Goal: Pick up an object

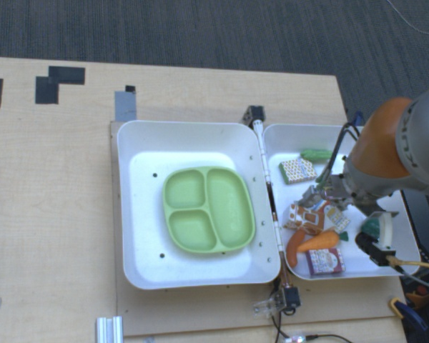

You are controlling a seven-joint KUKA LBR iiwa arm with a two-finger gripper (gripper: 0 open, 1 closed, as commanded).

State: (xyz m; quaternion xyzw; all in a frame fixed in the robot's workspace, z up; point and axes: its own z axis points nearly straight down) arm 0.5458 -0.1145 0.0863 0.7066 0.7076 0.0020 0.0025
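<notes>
**Camera view: arm low over the cluttered right bin**

You see the gripper (pixel 319 195) down among packets in the right bin (pixel 407 257), above an orange carrot-like toy (pixel 309 242) and a maroon packet (pixel 324 261). You cannot tell its state. The left bin (pixel 139 213) holds a green divided plate (pixel 208 210).

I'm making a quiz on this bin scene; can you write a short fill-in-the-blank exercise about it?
1. The green plate lies in the ____ bin.
2. The plate has ____ compartments.
3. The carrot lies in the ____ bin.
4. The hand is above the ____ bin.

Missing words: left; three; right; right
</notes>
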